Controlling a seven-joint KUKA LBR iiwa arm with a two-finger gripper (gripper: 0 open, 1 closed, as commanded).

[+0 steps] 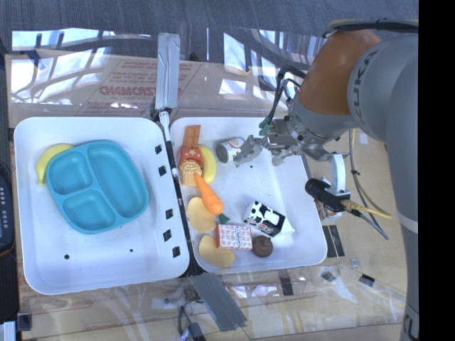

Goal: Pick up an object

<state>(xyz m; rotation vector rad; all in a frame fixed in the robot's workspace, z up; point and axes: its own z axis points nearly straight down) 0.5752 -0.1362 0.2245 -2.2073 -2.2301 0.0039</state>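
We see the left bin holding a blue divided plate with a yellow banana tucked at its far left edge. In the right bin a small silver can lies on its side, long axis roughly left-right, its open end apparently facing left. The gripper hangs just right of it, fingers spread, holding nothing. Nearer lie a carrot, a cow-patterned carton and a brown ball.

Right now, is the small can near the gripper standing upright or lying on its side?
Lying on its side. The small can rests on the right bin's floor with its round end facing left, beside the gripper.
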